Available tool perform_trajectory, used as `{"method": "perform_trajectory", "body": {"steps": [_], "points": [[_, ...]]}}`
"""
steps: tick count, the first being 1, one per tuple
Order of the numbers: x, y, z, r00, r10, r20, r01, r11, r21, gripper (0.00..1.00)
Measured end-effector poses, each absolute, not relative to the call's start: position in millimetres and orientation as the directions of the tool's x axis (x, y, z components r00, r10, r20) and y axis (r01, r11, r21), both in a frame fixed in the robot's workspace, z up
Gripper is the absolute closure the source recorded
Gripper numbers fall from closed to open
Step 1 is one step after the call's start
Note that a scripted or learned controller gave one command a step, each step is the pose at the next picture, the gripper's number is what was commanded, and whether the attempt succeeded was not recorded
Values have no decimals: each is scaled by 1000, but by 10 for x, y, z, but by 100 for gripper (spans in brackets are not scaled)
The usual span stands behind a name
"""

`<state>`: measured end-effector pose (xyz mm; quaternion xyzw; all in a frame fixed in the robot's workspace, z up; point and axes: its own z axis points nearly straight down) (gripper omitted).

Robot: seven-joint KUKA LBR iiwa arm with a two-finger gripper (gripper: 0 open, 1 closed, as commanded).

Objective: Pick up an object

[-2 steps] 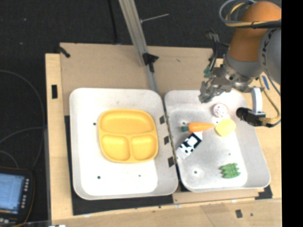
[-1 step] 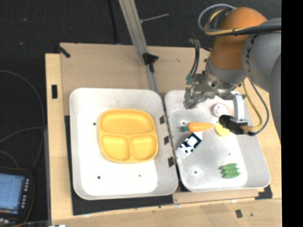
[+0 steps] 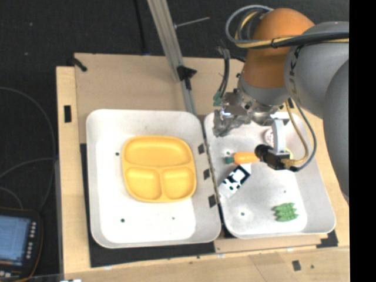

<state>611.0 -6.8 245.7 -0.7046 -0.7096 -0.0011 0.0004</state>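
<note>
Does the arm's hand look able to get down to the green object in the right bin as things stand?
Probably yes. The green object lies alone near the right bin's front corner, with bare floor around it and nothing over it. The hand sits at the bin's far left end, so it would have to cross.

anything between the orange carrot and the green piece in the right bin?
Bare white bin floor lies between the orange carrot and the green piece; the black-and-white block sits off to the left, in the camera view.

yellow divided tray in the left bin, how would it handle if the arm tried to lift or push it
The yellow three-compartment plastic tray looks rigid and probably light. Lying flat in the left white bin, it would likely slide rather than tip. Its broad, shallow shape probably leaves only the thin rim to pinch.
</note>
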Motion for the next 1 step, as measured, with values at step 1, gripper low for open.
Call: {"method": "perform_trajectory", "body": {"steps": [1], "points": [[6064, 459, 2340, -7, 1000, 1, 1000, 7, 0, 100]]}}
